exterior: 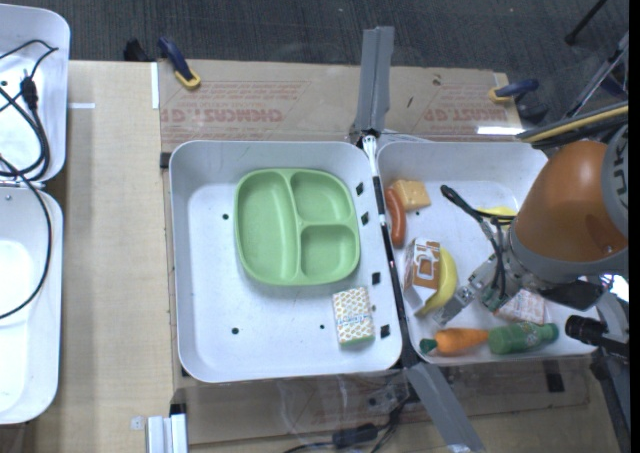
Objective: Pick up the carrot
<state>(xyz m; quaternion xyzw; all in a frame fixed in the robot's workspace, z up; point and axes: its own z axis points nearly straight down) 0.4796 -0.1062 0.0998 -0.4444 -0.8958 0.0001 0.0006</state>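
Orange plastic carrot with a green top [459, 341] lies unlifted at the right white bin's [470, 173] near edge. Two-finger gripper [472, 299] hovers just above it, fingers apart, holding nothing; grasp and lift remain.

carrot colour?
Orange body, green stem end; the carrot shows best in the camera view.
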